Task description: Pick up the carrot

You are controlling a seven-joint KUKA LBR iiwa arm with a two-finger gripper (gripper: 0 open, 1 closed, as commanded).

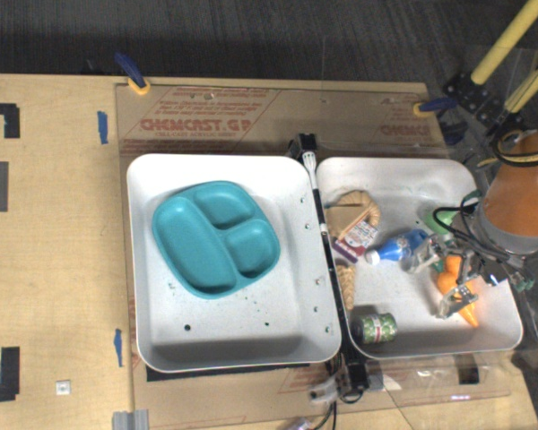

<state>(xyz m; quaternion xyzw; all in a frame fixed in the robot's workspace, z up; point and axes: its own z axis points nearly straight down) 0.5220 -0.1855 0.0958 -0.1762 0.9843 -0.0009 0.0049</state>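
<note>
The left bin (161, 330) holds a teal tray (217, 237). The right bin (403, 177) holds a snack packet (357, 227), a blue bottle (396, 247) and a green can (375, 327). At lower right the gripper (455, 289) sits low over the carrot (450, 285), orange showing around it. Whether it grips the carrot I cannot tell; the lift looks still to come.

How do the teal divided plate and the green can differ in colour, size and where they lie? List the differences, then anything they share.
The teal plate is far larger than the green can. The plate is flat with three compartments; the can is a cylinder lying on its side. The plate sits in the left bin, the can in the right bin. Both rest on a bin floor.
</note>
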